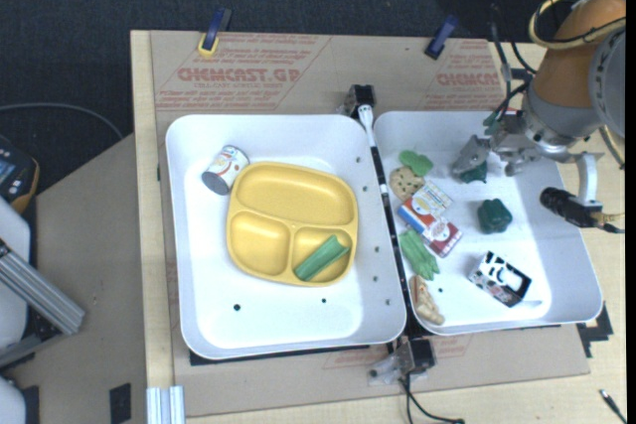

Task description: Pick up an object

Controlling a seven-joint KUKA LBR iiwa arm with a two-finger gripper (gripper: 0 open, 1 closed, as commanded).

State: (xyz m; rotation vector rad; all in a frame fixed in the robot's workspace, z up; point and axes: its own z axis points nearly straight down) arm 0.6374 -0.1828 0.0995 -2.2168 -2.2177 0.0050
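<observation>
Nearest in the right bin (581,265) lie a black-and-white packet (500,277) and, against the divider, a tan piece (425,299). A little further back are a green leafy thing (420,253), a red-and-white carton (429,215) and a dark green lump (494,214) lying by itself on bare white floor. Past those come a cookie (403,182) and another green piece (415,161).

The left bin (189,243) holds a yellow divided plate (288,218) with a green vegetable (323,256) in its near right compartment, and a small can (225,168) tipped over at the plate's far left corner.

At the far side of the right bin the gripper (474,164) hangs low, and something dark green sits at its tip. Whether it is pinched or merely beneath, I cannot tell. I'd say this is the grasp stage. Next comes a straight lift, which would show whether anything comes up.
</observation>
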